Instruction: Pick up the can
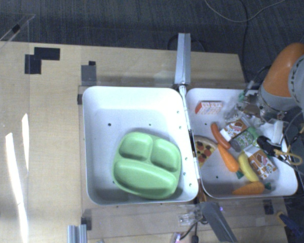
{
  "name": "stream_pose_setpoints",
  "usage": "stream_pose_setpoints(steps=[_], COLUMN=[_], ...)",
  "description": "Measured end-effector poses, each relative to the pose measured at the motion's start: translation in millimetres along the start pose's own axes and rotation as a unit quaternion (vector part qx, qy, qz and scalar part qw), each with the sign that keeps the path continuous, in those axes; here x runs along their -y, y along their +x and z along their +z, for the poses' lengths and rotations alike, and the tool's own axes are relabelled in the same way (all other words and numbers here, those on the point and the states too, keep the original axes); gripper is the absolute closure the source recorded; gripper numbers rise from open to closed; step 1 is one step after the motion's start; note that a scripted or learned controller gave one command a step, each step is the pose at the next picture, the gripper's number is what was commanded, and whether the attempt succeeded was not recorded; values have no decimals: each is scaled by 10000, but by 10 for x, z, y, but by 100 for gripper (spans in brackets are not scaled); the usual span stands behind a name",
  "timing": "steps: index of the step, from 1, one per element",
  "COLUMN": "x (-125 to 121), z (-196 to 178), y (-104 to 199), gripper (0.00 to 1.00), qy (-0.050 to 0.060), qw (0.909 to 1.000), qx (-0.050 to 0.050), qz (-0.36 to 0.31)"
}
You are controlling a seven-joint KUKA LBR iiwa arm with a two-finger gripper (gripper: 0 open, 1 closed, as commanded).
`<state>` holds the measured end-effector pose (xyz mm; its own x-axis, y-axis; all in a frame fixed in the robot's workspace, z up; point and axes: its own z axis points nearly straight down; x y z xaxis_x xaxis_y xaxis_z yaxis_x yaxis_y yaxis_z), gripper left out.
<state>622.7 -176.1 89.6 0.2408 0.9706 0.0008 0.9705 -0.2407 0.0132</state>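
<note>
The can (244,138), green-labelled with a grey end, lies on its side near the middle of the right bin (205,184), tilted among the clutter. The tool (252,107) sits above it in the picture, near the bin's upper right part at the end of the grey arm (289,80) with its orange band; the can lies just below and slightly left of it, close but with no visible contact. How far the tool is parted cannot be told from this angle, and nothing can be seen gripped in it. Around the can are two small cartons (234,127), an orange carrot (224,149) slanting to its left, a yellow banana (248,167) below it, a second carrot (249,188) by the bin's lower edge, a pizza slice (202,151) at the left wall, and a small white box (210,107) near the top. The left bin (126,103) holds a green divided tray (147,164), lying toward its lower right. Both bins sit side by side on the wooden counter (40,151).
</note>
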Motion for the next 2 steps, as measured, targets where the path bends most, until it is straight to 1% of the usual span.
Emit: stream_pose_setpoints(steps=[1,2], x=[-299,-438], z=[-497,-1361], y=[157,285], gripper=[0,0], qy=[32,26], qw=[9934,9996], qx=[-2,3], qz=[-1143,-284])
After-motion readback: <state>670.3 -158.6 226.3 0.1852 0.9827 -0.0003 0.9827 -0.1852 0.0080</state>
